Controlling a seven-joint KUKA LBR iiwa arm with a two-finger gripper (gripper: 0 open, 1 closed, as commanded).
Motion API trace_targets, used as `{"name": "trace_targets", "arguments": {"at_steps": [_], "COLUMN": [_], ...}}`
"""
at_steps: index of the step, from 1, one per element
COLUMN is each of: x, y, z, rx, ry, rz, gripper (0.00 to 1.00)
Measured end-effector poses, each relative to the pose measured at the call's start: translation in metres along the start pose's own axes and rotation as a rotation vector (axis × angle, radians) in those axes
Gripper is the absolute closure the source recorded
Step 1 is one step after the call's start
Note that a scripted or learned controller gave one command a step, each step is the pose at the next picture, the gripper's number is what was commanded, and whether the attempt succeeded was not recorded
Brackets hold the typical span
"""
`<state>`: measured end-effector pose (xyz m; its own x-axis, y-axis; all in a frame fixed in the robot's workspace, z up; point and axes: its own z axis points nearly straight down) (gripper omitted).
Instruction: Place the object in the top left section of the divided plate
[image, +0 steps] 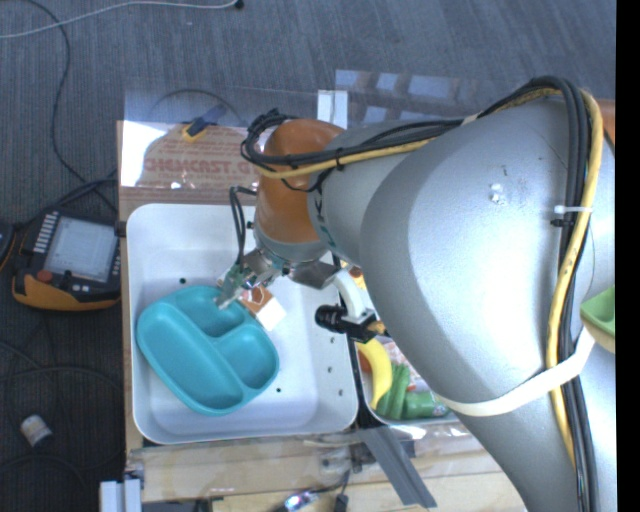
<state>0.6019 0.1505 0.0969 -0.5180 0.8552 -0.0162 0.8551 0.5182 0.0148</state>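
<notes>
A smooth teal divided plate (205, 352), rounded and glossy with raised ridges splitting it into sections, lies tilted in the left white bin (300, 395). The gripper (243, 284) hangs over the plate's upper right rim, and whether its fingers are spread or pressed together cannot be told. Just beside it, a small tan and white blocky object (266, 308) sits at the plate's edge. Behind the bin, a brown cardboard sheet (185, 165) carries faded red lettering, unreadable. The right bin holds a yellow banana (377, 368) and green items (403, 397).
</notes>
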Motion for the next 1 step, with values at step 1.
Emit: {"name": "trace_targets", "arguments": {"at_steps": [1], "x": [0.0869], "y": [-0.0413], "z": [-0.0024], "rx": [0.0], "ry": [0.01], "rz": [-0.025], "gripper": [1.0]}}
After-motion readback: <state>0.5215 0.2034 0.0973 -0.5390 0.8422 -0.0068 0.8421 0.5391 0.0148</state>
